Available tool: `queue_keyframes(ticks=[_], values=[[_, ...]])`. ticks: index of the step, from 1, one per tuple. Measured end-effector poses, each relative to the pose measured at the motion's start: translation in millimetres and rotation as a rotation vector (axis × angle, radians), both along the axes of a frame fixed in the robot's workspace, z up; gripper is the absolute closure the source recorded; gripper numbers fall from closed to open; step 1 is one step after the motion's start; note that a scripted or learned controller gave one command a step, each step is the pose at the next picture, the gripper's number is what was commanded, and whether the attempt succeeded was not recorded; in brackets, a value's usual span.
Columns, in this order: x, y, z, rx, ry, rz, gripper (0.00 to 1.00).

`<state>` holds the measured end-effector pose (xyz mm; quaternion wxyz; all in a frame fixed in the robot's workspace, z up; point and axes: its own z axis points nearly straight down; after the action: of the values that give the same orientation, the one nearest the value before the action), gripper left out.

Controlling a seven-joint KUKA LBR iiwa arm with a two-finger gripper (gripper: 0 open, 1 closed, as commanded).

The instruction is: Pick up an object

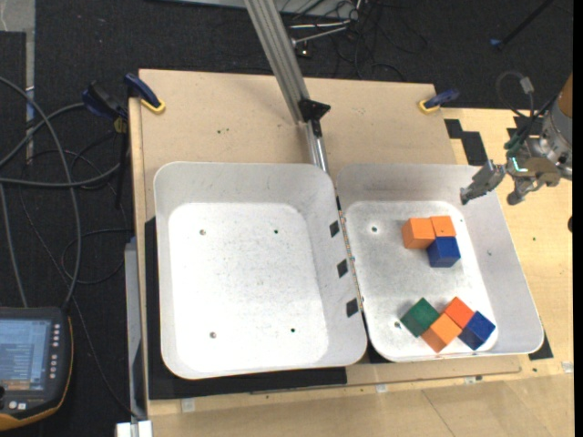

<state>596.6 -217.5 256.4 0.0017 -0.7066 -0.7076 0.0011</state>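
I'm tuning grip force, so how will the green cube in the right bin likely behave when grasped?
The green cube looks rigid with flat faces, so it should probably neither flex nor roll. It touches an orange cube, so a finger may nudge that neighbour. The gripper is open, up at the bin's far right rim.

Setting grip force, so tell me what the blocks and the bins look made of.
Blocks, such as the orange one and the green one: probably painted wood or hard plastic, with crisp edges and flat matte colour.
Right bin and left bin: likely moulded plastic, white and speckled, with rounded corners.
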Motion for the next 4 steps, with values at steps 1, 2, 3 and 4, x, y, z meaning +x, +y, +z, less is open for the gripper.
queue_keyframes(ticks=[1, 2, 3, 4], values=[[0.9, 0.3, 2.6, -0.002, -0.004, 0.002, 0.0], [-3.9, 6.9, -43.4, 0.0, 0.0, 0.0, 0.0], [-7.2, 7.0, -86.9, 0.0, 0.0, -0.001, 0.0], [-5.0, -1.0, -131.2, 0.001, -0.006, -0.003, 0.0]])
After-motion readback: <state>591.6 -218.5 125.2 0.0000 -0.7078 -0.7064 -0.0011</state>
